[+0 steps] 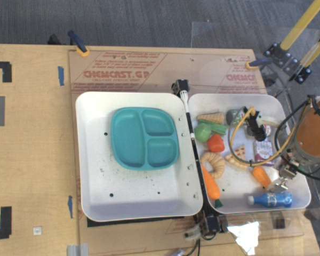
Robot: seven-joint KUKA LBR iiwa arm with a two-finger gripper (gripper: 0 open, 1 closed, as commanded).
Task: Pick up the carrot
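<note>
Left bin (90,159) holds a teal divided plate (145,137). Carrot (210,183) lies in right bin (296,196) hard against its left wall, long axis running up-down, green tip nearest the camera, donut-like ring (214,163) touching. Claw (282,177) sits well right, over 2nd orange piece (261,176); grip state can't tell. Tight room wall-side.

The orange plastic carrot with a green tip (211,184) lay flat in the right bin. It rested along the bin's left wall, green end nearest the front.
</note>
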